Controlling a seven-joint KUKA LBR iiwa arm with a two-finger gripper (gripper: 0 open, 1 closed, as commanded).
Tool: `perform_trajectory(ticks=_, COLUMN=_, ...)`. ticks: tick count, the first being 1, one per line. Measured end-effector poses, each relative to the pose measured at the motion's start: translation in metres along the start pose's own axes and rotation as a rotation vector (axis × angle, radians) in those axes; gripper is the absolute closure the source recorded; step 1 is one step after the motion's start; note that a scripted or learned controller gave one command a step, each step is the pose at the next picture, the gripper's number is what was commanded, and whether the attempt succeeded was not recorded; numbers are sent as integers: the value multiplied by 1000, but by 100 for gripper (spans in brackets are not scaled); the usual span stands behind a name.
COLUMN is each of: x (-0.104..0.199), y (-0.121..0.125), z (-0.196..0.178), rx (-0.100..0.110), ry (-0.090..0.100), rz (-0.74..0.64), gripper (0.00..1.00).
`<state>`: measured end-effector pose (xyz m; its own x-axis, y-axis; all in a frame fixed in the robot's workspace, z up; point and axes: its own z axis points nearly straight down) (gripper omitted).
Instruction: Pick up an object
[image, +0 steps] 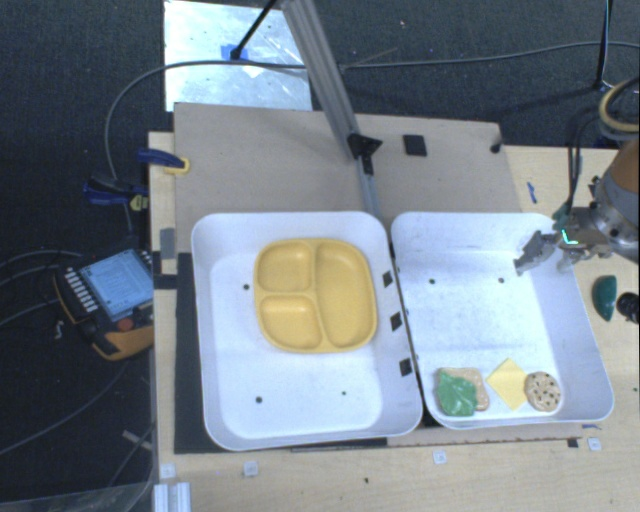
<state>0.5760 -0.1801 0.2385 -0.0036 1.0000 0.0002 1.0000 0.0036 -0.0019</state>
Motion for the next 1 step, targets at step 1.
perform_trajectory(ticks=1, x=0, y=1, z=-2, rx=-4, ry=-1, rz=0, gripper=0)
